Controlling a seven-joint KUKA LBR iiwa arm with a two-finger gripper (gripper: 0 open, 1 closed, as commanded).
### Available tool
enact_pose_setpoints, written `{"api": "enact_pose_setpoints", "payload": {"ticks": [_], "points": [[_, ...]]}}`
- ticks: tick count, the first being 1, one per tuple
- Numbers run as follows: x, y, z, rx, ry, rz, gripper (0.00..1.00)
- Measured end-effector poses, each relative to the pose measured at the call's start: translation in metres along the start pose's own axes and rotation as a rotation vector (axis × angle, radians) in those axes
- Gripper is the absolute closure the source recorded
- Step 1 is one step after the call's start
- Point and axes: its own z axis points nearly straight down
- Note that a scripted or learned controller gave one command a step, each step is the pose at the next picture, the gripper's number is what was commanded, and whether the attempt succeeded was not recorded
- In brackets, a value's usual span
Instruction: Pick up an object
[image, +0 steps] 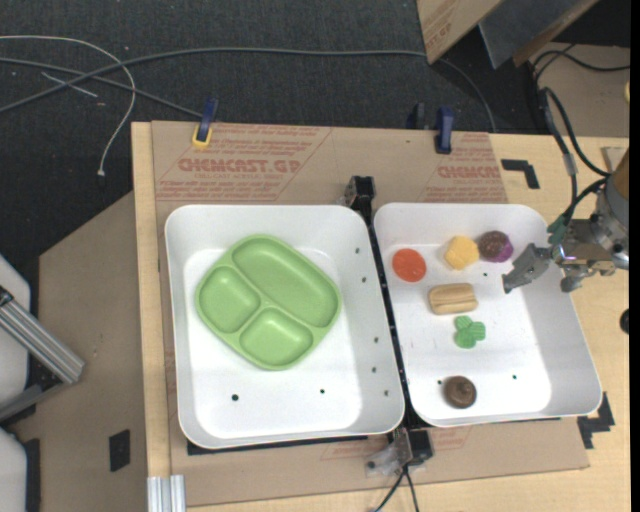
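Observation:
The right bin (560, 385) holds several small toy foods: an orange-red round piece (408, 264), a yellow piece (461, 252), a purple piece (494, 245), a tan bread roll (452, 298), a green leafy piece (468, 332) and a brown doughnut (460, 391). My gripper (547, 274) hangs over that bin's right side, just right of the purple piece. Its two dark fingers are spread open, one finger (520, 271) pointing toward the bin's middle. Nothing sits between them.
The left bin (200, 405) carries a light green divided plate (267, 300). A black latch (360, 190) joins the bins at the back. Blue clamps (444, 130) pin the cardboard base. Cables trail across the dark floor behind.

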Motion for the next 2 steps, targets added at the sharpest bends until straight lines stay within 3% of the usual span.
{"api": "enact_pose_setpoints", "payload": {"ticks": [1,2], "points": [[0.000,0.002,-0.005,-0.011,-0.002,-0.003,0.00],[0.000,-0.001,0.058,-0.004,0.000,-0.002,0.00]]}}
